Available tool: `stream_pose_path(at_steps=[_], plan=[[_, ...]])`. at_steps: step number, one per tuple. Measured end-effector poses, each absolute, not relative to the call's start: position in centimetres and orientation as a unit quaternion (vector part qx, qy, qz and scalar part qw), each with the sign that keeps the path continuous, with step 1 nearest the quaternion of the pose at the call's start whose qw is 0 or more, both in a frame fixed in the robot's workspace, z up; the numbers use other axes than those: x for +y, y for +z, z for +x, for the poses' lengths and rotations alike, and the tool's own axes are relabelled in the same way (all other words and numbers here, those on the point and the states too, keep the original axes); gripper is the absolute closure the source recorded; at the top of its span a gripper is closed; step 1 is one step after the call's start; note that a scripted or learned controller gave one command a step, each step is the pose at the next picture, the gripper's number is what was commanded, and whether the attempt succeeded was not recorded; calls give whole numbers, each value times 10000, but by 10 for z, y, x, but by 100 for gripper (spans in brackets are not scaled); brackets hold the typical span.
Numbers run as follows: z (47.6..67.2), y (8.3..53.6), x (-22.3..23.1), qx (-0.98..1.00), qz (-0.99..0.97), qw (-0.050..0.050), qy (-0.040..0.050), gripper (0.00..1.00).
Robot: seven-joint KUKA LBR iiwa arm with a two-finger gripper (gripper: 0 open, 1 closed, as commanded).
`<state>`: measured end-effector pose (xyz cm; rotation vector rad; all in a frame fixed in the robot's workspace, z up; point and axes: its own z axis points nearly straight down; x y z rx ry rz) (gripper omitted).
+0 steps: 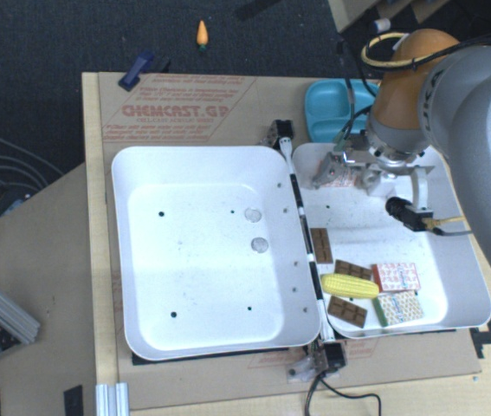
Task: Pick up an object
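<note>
Objects for picking are gathered in the right white plastic bin [461,306]: a yellow toy corn cob [350,286], brown chocolate-like blocks [347,311] and patterned square packets [397,276]. Above that bin's far end, well apart from them, the claw [355,173] is seen; whether spread cannot be told.

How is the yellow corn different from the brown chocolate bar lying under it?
The corn is bright yellow with bumpy rows; the chocolate bar is dark brown and scored into squares. The corn is long and rounded; the chocolate bar is flat and blocky. The corn lies nearer the bin's middle, the chocolate bar nearer its front rim. Both lie in the right bin, close to the divider, away from the gripper.
</note>
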<state>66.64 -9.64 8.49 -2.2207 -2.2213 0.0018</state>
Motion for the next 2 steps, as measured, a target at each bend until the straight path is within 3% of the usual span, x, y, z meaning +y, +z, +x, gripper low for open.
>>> stream_pose_path(at_steps=[1,2], plan=[[667,85,-161,-7069,-7073,-14,-3,0],[669,86,-215,-7089,-7052,88,-42,0]])
